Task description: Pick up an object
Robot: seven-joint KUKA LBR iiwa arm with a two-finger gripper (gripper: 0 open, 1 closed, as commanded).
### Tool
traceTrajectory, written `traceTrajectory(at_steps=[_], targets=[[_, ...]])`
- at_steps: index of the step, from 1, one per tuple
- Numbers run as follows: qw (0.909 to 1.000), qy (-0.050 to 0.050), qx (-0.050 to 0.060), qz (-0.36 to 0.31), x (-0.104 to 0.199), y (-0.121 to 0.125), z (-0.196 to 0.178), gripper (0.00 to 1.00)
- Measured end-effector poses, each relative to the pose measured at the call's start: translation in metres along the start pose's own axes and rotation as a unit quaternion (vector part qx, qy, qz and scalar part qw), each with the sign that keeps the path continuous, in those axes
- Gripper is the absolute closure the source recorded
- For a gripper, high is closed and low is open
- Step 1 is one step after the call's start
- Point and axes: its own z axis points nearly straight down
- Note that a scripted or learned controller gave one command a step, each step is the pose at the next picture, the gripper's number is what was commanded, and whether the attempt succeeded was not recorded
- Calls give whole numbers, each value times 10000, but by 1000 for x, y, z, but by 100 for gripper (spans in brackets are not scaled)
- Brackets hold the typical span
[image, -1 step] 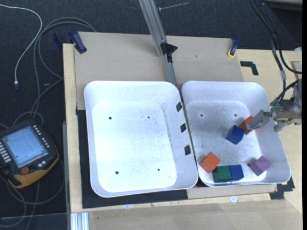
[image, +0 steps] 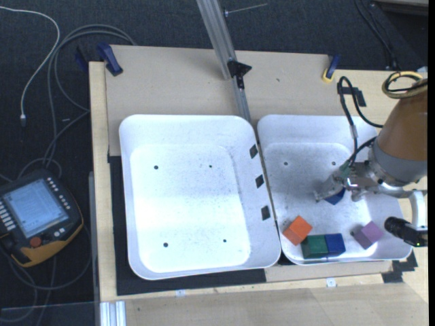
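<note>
Blue object point(image: 334, 197), small and blurry, under the gripper point(image: 332, 190).
Arm reaches low into the right bin point(image: 299, 138); fingers possibly pinching it, cannot tell.

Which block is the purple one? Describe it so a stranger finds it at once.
Start at the right bin, the one the arm reaches into, and go to its front right corner. The purple block lies there alone, right of the touching green block and blue block; it is the only purple thing.
</note>
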Motion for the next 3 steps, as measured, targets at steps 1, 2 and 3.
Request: traceTrajectory(at_steps=[1, 2, 3], targets=[[9999, -53, -159, 6, 15, 33, 21, 0], [9998, -60, -189, 4, -31, 31, 27, 0], [9997, -119, -203, 9, 4, 34, 26, 0]])
